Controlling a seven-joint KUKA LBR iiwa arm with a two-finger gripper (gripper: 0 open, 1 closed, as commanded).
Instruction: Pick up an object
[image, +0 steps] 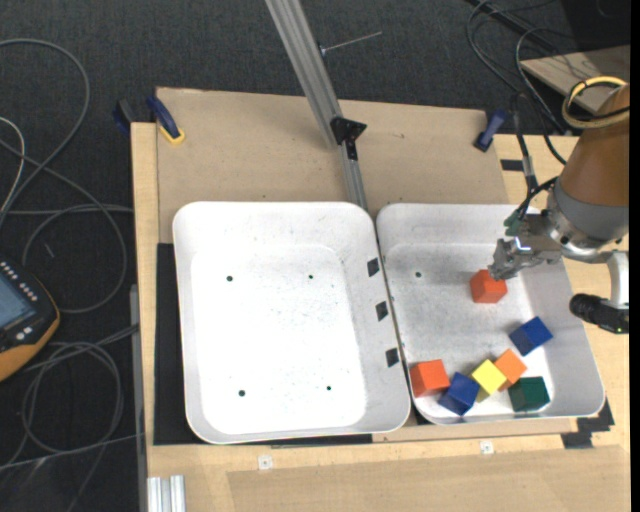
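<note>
Arm over the right bin, fingers at a red-orange block.

We see the gripper (508, 258) low over the right bin (440, 225), reaching in from the right, the orange band of the arm (598, 160) above it. A red-orange block (488, 288) sits just below the fingers, touching or nearly so; we cannot tell whether they are apart, together, or clamped on it. The block is in the middle of the right bin, apart from the rest. Along the near edge lie an orange block (430, 376), a blue block (460, 392), a yellow block (488, 377), another orange block (511, 366) and a green block (529, 394), bunched close; a second blue block (532, 334) lies just above them. The left bin (200, 225) sits beside it on the bench (250, 130).
</note>
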